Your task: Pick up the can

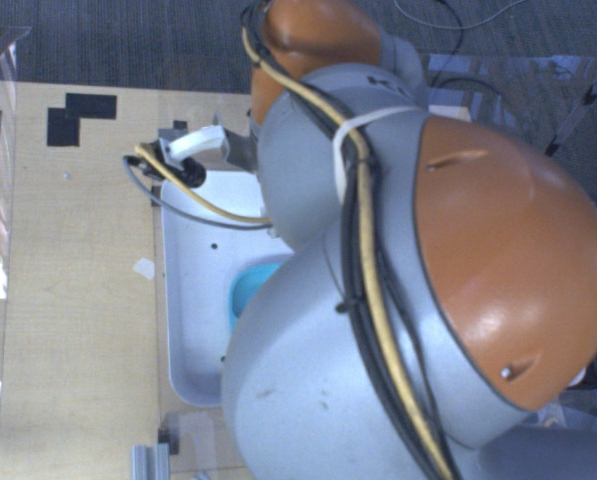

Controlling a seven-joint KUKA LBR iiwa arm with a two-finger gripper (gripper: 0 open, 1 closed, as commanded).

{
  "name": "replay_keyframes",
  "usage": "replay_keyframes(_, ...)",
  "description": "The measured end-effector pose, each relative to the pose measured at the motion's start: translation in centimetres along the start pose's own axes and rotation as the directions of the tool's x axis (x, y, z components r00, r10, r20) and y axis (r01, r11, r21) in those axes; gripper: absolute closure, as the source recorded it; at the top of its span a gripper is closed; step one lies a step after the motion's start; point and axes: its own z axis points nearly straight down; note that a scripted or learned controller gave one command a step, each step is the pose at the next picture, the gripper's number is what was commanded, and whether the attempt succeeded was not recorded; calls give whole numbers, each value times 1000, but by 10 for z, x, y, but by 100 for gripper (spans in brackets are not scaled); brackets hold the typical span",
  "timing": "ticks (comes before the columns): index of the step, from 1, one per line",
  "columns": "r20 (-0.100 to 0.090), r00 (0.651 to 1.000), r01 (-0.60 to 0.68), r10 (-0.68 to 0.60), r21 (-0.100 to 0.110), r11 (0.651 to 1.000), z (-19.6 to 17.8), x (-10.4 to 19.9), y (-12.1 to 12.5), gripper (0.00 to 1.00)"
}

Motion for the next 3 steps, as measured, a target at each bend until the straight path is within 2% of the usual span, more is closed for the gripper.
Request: replay_keyframes(3,-11,1000,-5,5,5,1000,-35,4,5,100)
